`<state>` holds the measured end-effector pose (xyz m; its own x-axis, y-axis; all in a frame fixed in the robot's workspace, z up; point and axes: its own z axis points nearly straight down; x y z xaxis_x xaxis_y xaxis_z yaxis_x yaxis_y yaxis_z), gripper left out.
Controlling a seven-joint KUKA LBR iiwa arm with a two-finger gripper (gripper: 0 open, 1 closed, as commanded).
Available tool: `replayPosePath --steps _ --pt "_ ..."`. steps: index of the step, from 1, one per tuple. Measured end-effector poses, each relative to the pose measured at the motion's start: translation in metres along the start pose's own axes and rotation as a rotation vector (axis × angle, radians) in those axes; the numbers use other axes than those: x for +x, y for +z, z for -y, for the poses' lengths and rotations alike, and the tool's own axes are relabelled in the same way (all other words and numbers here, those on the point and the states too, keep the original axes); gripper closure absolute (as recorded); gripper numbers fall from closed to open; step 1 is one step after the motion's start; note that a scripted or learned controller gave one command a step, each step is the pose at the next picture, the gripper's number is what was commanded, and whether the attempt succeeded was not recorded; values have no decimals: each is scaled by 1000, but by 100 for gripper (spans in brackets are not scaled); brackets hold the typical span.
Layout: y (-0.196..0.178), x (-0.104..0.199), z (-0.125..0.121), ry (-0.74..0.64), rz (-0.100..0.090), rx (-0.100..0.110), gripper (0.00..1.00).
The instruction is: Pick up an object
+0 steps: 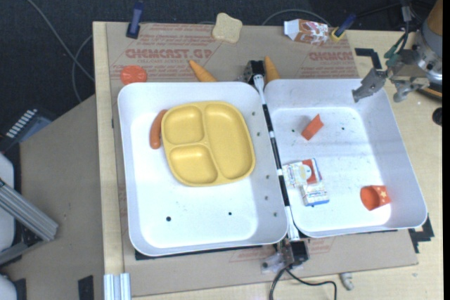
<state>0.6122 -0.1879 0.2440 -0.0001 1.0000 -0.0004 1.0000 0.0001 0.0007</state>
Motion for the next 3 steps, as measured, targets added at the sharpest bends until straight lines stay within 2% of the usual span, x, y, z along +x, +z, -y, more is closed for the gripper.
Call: replayPosePath --steps 1,2,3 --pt "100 75 -14 -2 -3 5 0" --pt "160 93 -22 -1 -2 4 0" --pt "149 93 -23 -1 -1 1 100"
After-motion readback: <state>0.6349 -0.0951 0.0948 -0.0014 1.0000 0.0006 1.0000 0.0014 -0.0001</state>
